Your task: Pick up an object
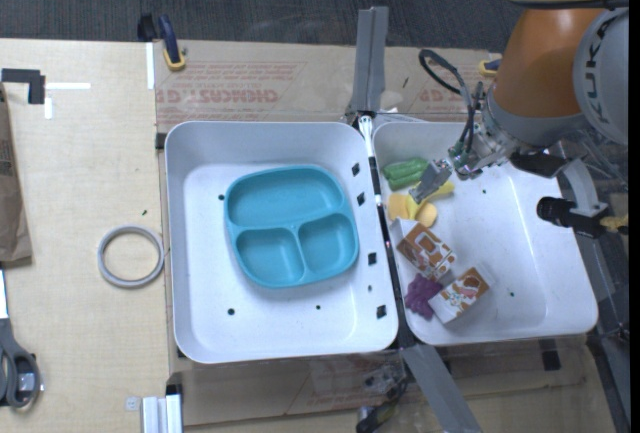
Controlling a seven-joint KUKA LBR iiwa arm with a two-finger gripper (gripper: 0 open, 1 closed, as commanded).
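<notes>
The right bin [530,271] holds a cluster of small items along its left side: a green piece [403,171], a yellow piece [400,208] with a small orange-yellow one [428,216] beside it, two brown-and-white packets [425,251] [463,293] and a purple item [421,296]. My gripper [433,185] reaches down-left from the orange-banded wrist [540,51]. It sits low among the green and yellow pieces, right next to both. Nothing is visibly lifted.
The left bin [195,301] holds a blue divided plate [292,226]. A tape ring [131,255] and scissors [15,376] lie on the bench at the left. A metal divider post [370,61] stands between the bins at the back.
</notes>
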